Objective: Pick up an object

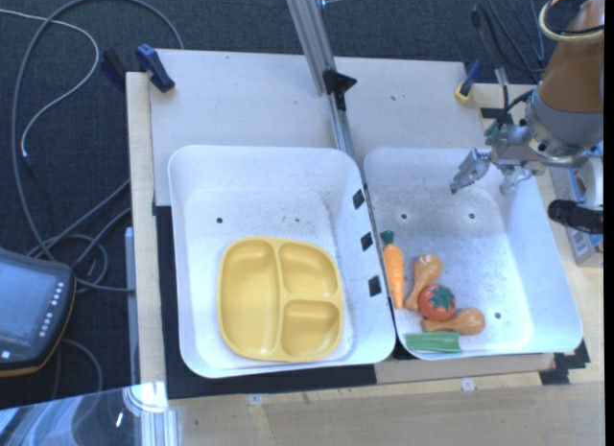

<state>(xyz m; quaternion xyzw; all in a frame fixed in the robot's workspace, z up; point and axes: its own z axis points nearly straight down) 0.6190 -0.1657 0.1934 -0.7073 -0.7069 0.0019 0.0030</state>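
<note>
Toy plastic vegetables lie clustered at the near edge of the right white bin: a green pod, a red tomato, an orange carrot. The left bin holds a yellow divided plate. Farther back, the grey arm reaches in from the right, its jaws spread apart, holding nothing, above that bin's far end.

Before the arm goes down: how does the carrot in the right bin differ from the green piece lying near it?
The long orange toy carrot lies lengthwise along the right bin's left wall; the flat green toy vegetable lies crosswise at the front edge. The carrot is tapered with a green top; the green piece is blunt and one colour. Both lie flat, untouched by the gripper.
</note>
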